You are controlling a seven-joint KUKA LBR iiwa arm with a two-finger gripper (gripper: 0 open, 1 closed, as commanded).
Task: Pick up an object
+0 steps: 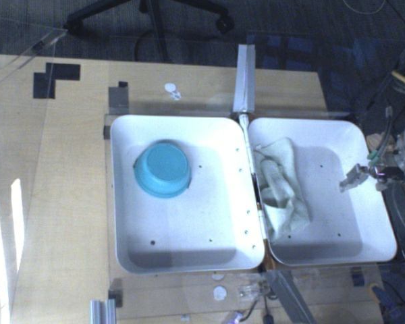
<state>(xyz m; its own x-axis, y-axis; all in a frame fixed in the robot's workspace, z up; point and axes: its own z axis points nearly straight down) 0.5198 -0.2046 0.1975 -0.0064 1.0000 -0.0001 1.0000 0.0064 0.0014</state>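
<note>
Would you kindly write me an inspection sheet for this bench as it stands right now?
Surface: wooden bench bearing two white bins side by side.
Job's things: blue bowl, upside down, in the left bin; crumpled white cloth along the left wall of the right bin.
Clutter: small white bits on the bench near the bins.
Grippers: gripper at the right bin's right rim, apart from the cloth, nothing seen in it.
Cables: thin wires beside the wrist; a loop on the floor, top right.
Surroundings: dark carpet, chair base.

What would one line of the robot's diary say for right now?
gripper: over right bin, holding nothing | cloth: right bin, left side | blue bowl: left bin
</note>
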